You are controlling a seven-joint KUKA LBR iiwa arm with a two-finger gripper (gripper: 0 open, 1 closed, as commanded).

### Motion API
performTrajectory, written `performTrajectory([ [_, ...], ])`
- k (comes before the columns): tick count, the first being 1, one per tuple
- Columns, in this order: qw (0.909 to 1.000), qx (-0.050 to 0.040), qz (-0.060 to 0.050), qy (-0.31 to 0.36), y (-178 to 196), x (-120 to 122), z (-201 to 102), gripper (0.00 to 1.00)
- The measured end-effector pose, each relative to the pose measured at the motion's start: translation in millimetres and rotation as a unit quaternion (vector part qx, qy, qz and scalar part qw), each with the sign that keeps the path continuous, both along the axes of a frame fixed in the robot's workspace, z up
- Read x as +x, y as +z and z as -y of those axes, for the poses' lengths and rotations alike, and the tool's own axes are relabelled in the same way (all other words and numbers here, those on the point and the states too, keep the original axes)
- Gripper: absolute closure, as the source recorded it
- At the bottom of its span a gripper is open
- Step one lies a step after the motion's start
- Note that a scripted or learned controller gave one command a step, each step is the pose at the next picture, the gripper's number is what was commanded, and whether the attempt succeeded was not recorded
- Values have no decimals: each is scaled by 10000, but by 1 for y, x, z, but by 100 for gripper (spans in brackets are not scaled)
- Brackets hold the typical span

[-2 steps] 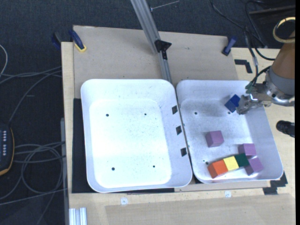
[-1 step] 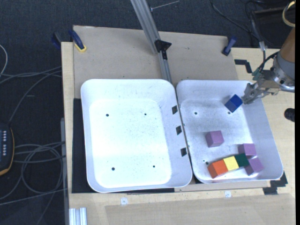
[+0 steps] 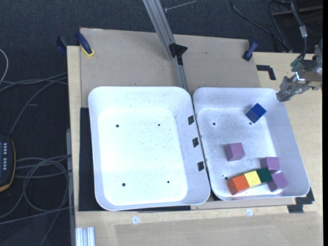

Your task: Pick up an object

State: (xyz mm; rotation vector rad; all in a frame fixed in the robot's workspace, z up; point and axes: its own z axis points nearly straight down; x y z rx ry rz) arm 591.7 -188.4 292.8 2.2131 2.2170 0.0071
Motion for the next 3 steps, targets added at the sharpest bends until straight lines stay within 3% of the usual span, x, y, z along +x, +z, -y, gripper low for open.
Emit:
performTrajectory([
  [1, 10000, 27, -53, 19, -15, 1, -50, 100],
  [3, 10000, 33, -57, 29, -37, -5, -168, 100],
])
